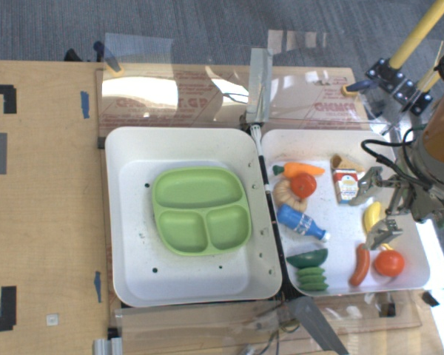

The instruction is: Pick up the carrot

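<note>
Tan wooden bench (44,220), two bins: your hand (377,205) hovers spread and empty at right, so you're pre-grasp; shift up-left to the orange plastic carrot (303,170).

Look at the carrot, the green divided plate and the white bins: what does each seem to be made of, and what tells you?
Carrot: probably moulded plastic, a toy; its orange is flat and even with a smooth surface.
Green divided plate: likely plastic with a matte finish; one uniform colour, soft rounded compartment walls.
White bins: apparently thin formed plastic, slightly glossy; rounded corners and a pale sheen along the rim.
</note>
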`<state>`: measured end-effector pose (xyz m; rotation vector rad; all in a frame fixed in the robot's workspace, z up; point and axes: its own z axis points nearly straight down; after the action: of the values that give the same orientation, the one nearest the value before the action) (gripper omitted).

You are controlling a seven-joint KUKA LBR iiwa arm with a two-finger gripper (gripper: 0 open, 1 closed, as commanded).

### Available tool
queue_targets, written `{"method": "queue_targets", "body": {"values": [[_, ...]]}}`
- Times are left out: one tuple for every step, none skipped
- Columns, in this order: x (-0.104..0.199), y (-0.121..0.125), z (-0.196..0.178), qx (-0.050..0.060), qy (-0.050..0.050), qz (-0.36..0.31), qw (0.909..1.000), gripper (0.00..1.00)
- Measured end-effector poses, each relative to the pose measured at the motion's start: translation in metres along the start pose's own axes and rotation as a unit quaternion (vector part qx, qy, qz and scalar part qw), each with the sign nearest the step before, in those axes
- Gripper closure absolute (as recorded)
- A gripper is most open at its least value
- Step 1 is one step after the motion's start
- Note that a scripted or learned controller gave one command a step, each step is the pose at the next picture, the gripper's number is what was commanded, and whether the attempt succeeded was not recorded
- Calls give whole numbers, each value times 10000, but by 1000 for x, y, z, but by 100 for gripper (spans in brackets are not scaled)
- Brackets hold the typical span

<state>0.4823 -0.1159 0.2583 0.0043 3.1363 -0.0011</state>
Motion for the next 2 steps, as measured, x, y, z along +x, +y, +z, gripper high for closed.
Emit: {"method": "queue_targets", "body": {"values": [[-67, 22, -10, -5, -15, -629, 9980, 0], [-121, 73, 52, -20, 7, -1633, 9866, 0]]}}
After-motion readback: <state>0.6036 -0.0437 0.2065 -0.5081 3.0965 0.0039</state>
